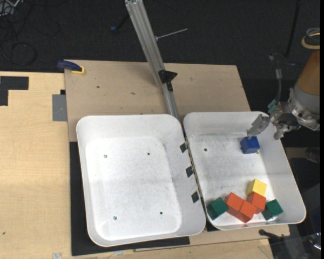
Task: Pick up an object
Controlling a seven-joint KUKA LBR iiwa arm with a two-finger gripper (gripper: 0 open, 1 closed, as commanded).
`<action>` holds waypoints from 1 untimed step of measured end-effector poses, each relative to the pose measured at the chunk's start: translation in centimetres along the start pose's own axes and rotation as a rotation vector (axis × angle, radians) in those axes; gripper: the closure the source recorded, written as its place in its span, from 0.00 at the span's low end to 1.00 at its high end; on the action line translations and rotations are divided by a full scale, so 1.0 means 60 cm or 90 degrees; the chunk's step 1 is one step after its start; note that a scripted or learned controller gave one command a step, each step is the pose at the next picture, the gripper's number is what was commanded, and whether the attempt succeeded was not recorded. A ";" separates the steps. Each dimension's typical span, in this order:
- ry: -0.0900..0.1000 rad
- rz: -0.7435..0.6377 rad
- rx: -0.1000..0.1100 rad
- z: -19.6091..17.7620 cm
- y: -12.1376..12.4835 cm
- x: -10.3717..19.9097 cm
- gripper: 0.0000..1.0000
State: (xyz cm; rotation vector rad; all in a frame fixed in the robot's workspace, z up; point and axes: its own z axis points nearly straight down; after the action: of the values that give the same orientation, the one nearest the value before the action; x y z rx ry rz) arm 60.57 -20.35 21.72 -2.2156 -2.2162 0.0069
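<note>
A pale wood worktop [27,161] fills the left and centre of the frame, with a browner board [151,88] laid across its upper middle. Black patches [8,88] and a grey patch [58,107] mark the wood at upper left. An aluminium rail [148,42] slants from top centre down to the board. Dark floor [216,20] lies behind, with loose cables [11,15] at upper left. A blue and yellow clamp [71,66] sits at the board's left corner. Lighting is even.
</note>
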 end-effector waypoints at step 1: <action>0.000 0.001 0.001 0.107 -0.003 0.010 0.00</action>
State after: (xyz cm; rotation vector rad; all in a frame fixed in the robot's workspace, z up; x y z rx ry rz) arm 60.33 -19.75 15.31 -2.2160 -2.2143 0.0071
